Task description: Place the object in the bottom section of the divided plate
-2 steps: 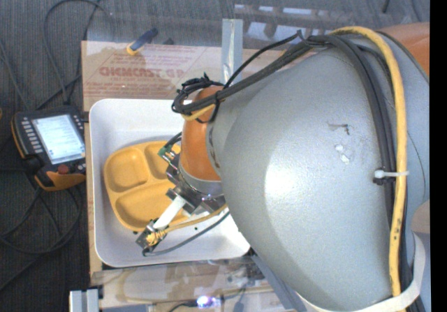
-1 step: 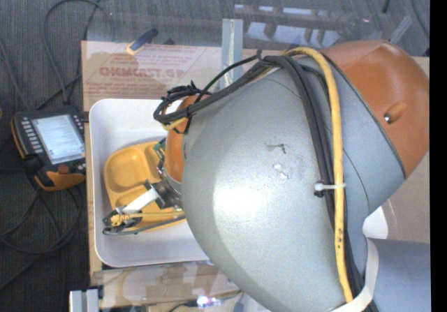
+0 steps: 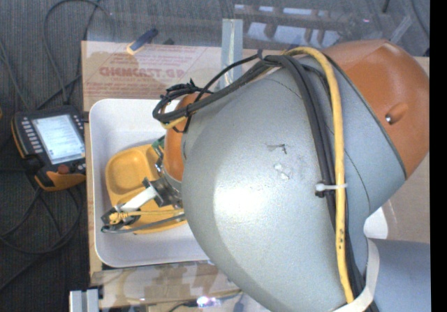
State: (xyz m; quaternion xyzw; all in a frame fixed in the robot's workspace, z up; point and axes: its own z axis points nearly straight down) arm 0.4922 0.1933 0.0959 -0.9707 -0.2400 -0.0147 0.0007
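yellow divided plate [image 3: 128,169] in white bin [image 3: 105,122], partly under hand [image 3: 162,181]

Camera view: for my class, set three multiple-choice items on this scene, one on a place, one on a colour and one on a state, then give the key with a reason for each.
1. Where does the plate lie?
A) in the white bin
B) on a chair
C) on a shelf

2. What colour is the plate?
A) blue
B) yellow
C) green

3. What state is the handheld controller on the floor in?
A) screen dark
B) screen lit
C) covered by a cloth

Key:
1 A, the bin's white rim and base show around the plate.
2 B, its visible surface is yellow.
3 B, the screen glows pale inside its dark case.
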